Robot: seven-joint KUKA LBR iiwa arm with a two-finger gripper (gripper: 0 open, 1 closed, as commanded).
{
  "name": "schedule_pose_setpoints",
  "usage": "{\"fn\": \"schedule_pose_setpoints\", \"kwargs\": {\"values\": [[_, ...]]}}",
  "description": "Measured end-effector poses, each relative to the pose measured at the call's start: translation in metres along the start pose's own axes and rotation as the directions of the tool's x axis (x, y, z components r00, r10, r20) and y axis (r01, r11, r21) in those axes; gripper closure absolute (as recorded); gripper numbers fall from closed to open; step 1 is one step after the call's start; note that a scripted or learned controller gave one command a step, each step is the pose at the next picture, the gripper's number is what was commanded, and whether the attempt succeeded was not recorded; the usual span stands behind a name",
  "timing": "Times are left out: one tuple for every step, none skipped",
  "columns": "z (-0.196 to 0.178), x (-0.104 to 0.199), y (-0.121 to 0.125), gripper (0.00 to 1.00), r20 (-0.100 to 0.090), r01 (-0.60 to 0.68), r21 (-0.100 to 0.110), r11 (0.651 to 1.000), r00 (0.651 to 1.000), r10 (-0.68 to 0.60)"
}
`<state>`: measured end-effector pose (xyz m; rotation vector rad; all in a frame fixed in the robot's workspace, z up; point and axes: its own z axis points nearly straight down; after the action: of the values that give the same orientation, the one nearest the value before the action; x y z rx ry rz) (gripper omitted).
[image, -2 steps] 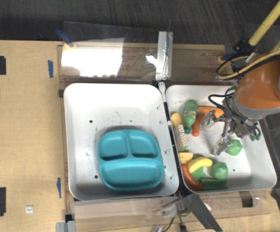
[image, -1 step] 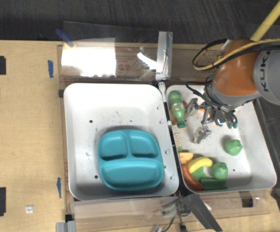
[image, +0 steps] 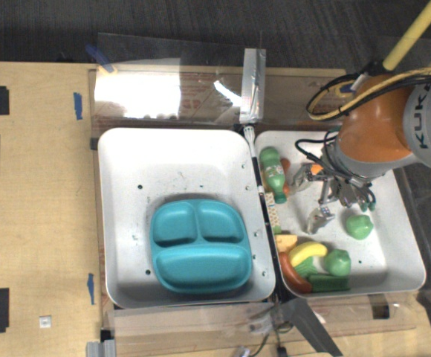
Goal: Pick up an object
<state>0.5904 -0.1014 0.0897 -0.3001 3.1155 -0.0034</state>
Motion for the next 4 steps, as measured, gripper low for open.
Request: {"fn": "schedule_pose_setpoints", "kwargs": {"values": [[-0.001,0.049,0.013,0.0,0.002,-0.07,-0.001,0.998,0.998,0.07],[0.0,0.0,0.008,0.0,0.002,-0.291,-0.001,0.957,0.957,0.291],[0.0,0.0,0.008,0.0,0.002,-0.291,0.0,0.957,0.957,0.291],[0.0,0.0,0.008,0.0,0.002,-0.291,0.0,0.957,0.957,0.291]]}}
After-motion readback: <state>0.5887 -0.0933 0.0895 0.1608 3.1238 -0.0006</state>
